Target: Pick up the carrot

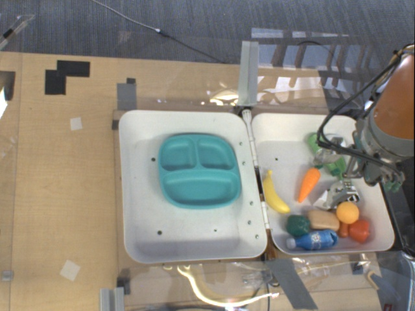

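Fingers (337,193), whether apart or together I cannot tell, hang just beside the carrot (308,183).

Robotics lab: taped wooden bench (58,193), cabled arm (392,118), white bins (188,245).

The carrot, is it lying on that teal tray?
No, the carrot lies in the right bin beside the banana, while the teal tray sits in the left bin.
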Robot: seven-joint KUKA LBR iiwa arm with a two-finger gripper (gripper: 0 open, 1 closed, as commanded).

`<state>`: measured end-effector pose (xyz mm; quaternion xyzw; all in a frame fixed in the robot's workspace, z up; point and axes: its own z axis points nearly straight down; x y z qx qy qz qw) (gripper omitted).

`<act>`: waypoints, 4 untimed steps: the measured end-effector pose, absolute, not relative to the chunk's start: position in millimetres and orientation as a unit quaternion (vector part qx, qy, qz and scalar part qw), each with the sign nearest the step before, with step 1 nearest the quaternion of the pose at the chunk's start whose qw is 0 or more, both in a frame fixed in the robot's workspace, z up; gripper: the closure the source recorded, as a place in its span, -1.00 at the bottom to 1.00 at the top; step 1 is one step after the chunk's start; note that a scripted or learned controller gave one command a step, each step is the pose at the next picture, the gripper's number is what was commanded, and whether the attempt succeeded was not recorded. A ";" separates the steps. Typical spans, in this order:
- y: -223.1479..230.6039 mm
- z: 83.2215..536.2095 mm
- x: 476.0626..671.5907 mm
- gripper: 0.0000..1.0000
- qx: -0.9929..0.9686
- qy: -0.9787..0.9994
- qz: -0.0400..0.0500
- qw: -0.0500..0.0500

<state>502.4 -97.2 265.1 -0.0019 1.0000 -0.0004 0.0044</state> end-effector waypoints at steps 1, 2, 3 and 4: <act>-153.6 197.5 565.6 -1.00 0.161 0.987 0.000 0.003; -188.1 92.2 586.0 -1.00 0.111 0.994 0.000 0.007; -109.6 89.3 597.6 -1.00 0.150 0.989 0.002 0.007; -160.7 89.1 588.4 -1.00 0.251 0.968 0.000 0.006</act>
